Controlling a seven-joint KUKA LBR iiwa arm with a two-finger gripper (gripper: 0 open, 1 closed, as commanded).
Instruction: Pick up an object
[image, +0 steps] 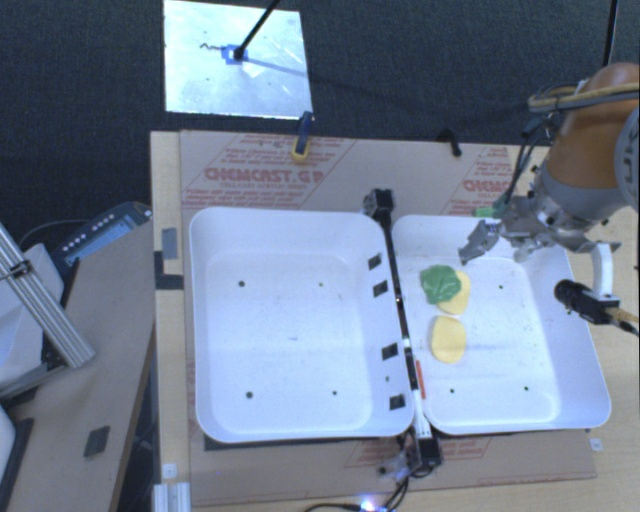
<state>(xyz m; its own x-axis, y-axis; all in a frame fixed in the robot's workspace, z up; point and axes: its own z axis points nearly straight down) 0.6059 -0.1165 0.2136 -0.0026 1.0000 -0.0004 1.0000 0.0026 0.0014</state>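
In the right bin (520, 400) lies a green leafy piece (437, 282), resting partly on a pale yellow piece (461, 293). Just below them lies a yellow oval piece (448, 340). My gripper (501, 247) hangs over the bin's far edge, up and to the right of the green piece and apart from it. Its two fingers stand spread, open, with nothing between them. The orange band and grey wrist (590, 150) rise behind it at the right.
The left bin (290, 400) sits beside the right one, with black clips (380, 290) along the seam between them. A black fitting (585, 300) juts over the right bin's right rim. A shiny metal plate (235, 60) lies beyond the board.
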